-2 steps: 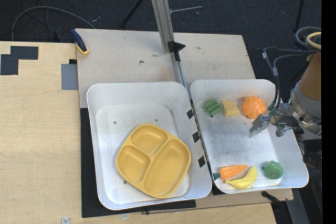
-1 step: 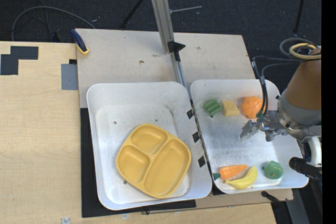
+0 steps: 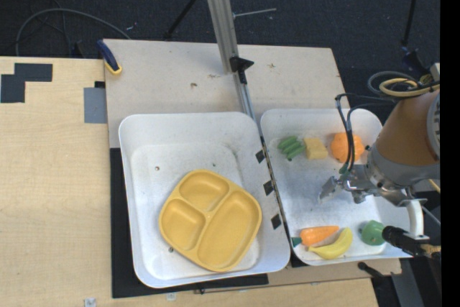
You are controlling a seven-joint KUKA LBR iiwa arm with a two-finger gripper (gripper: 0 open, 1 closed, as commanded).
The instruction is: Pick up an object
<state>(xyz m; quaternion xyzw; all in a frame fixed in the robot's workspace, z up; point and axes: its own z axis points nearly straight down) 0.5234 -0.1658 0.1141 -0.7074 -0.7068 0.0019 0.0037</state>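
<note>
Over the right bin (image 3: pixel 284 154), the hand (image 3: pixel 336 187) hangs low above a bare patch of white floor, and its fingers look parted with nothing between them. Candidates for the pick lie around it: a green ridged piece (image 3: pixel 290 147), a pale yellow block (image 3: pixel 315 148) just beside it, and an orange ball (image 3: pixel 346 147) partly behind the cable, all along the far side; near the front rim sit an orange carrot-like piece (image 3: pixel 319 234) touching a yellow banana (image 3: pixel 333 246), with a green round piece (image 3: pixel 371 232) a little to their right. The left bin (image 3: pixel 136 133) carries only a yellow divided plate (image 3: pixel 209 218). To do this step well, I judge the arm should choose a thing that stands apart, since the carrot and banana touch and could be nudged together. The green ridged piece or the yellow block look the easier targets, though they sit close to one another. The hand should centre over its target, turn so the fingers straddle the narrow side, and descend straight before closing.
</note>
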